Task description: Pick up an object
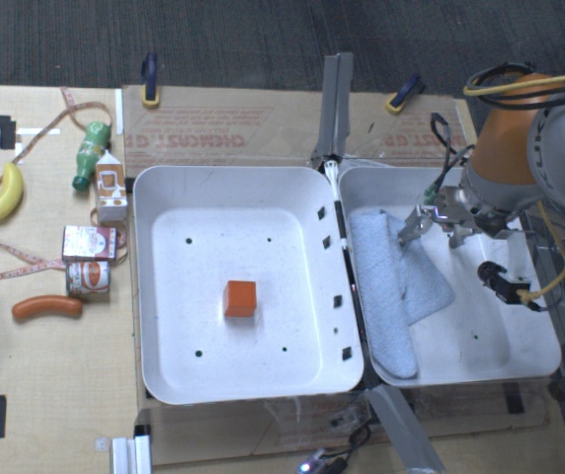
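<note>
My gripper hovered, released and empty, above the blue towel; descending to grasp seemed next.

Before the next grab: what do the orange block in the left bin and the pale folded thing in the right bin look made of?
The orange block looks rigid, likely foam or painted wood: crisp edges, matte faces. The pale folded thing looks like soft terry cloth: nubby surface, drooping folds, light blue-grey.
</note>
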Robot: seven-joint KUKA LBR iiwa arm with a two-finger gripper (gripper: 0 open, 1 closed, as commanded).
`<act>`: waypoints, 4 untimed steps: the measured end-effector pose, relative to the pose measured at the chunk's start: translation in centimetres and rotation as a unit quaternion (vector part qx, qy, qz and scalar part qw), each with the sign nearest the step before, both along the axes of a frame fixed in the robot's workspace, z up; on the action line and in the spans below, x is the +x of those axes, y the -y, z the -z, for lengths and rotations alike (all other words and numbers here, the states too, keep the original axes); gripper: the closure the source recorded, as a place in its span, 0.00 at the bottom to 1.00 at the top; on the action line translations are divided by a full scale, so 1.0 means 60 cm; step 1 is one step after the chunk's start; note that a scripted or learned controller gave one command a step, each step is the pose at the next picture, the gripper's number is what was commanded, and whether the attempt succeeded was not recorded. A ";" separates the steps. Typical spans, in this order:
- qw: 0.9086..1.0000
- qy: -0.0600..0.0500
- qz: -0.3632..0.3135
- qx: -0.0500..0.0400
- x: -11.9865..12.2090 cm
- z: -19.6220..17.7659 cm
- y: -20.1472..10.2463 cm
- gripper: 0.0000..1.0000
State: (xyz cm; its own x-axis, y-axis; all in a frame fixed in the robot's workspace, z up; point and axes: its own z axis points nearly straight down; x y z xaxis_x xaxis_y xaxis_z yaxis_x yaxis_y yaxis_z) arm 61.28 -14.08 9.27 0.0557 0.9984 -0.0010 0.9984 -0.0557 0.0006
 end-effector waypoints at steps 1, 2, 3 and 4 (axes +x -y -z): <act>1.000 -0.001 0.010 0.000 -0.125 0.002 0.032 0.00; 0.997 0.000 0.075 0.000 -0.089 -0.064 0.102 0.00; 1.000 -0.001 0.021 0.001 -0.101 0.002 -0.007 0.00; 0.999 0.000 -0.053 0.000 -0.054 0.002 -0.034 0.00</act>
